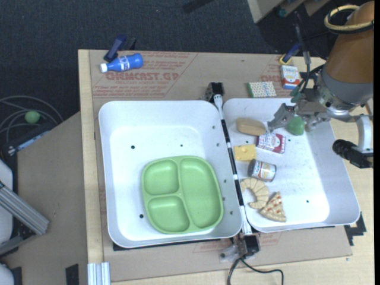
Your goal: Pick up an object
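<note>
My gripper point(295, 115) hangs over the far part of the right bin point(332, 183), the grey and orange arm coming in from the upper right. A small green object point(295, 126) sits right under it; I cannot tell whether it is gripped. Close to its left lie a tan bread roll point(250, 126) and a red and white packet point(271, 142). Nearer the front are a yellow cheese block point(244, 153), a small can point(262, 170) on its side, a croissant point(256, 189) and a pizza slice point(274, 207).
The left bin point(119, 135) holds a green divided plate point(181, 193). On the bench behind the bins lie a blue bottle point(122, 63) and two small cards point(262, 89) point(290, 76). A black clamp point(215, 91) sits where the bins meet.
</note>
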{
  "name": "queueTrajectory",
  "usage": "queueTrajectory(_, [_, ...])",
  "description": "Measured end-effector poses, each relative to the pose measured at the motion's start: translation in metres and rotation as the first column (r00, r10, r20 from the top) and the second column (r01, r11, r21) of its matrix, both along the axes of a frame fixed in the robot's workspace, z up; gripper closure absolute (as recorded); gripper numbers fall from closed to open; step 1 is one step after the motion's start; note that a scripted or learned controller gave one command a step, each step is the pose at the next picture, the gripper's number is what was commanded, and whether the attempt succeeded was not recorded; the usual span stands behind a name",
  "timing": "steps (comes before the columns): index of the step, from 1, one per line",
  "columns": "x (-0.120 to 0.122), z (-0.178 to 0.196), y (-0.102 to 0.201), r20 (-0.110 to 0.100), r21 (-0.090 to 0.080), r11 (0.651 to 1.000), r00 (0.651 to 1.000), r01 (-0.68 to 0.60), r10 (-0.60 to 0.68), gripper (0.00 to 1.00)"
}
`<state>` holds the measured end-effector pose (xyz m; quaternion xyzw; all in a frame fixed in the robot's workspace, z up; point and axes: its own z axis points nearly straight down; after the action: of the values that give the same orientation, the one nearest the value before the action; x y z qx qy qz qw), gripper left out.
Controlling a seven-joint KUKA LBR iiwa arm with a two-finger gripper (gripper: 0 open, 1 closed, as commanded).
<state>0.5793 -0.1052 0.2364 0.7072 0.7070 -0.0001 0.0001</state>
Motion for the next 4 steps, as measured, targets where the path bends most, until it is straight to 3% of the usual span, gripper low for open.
queueTrajectory(1, [-0.024, -0.109, 0.003, -0.003, 0.001, 1.000, 1.000, 0.000, 0.000, 0.00])
queueTrajectory(2, [-0.052, -0.152, -0.001, -0.002, 0.001, 1.000, 1.000, 0.001, -0.001, 0.00])
queueTrajectory(3, [-0.050, -0.139, -0.001, 0.007, -0.001, 1.000, 1.000, 0.000, 0.000, 1.00])
queueTrajectory(4, [-0.037, -0.094, -0.105, 0.002, -0.003, 1.000, 1.000, 0.002, -0.002, 1.00])
